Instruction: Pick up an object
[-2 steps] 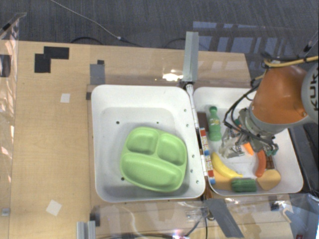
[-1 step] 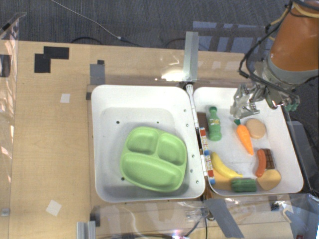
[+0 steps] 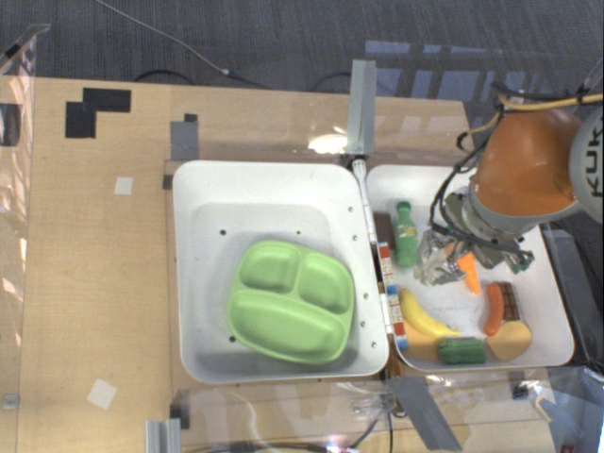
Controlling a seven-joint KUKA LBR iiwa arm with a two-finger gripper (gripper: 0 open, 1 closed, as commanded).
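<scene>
My gripper [image 3: 436, 264] hangs low over the right bin [image 3: 559, 345], near its middle. Just left of it stands a green bottle [image 3: 406, 235], and an orange carrot piece [image 3: 469, 273] lies right beside it on the other side. In front of the gripper a yellow banana [image 3: 426, 317] rests on the bin floor. A dark green cucumber-like piece [image 3: 461, 350], a tan wedge [image 3: 510, 340], a red sausage [image 3: 493, 310] and a brown bar [image 3: 510, 299] lie at the bin's front right. The orange wrist band [image 3: 525, 163] hides the bin's back right part.
The left bin [image 3: 203, 253] holds a light green divided plate [image 3: 293, 300]. A narrow ridge [image 3: 375, 253] with small coloured items separates the two bins. A grey post [image 3: 361, 107] stands behind the bins. Cables [image 3: 538, 102] loop around the wrist.
</scene>
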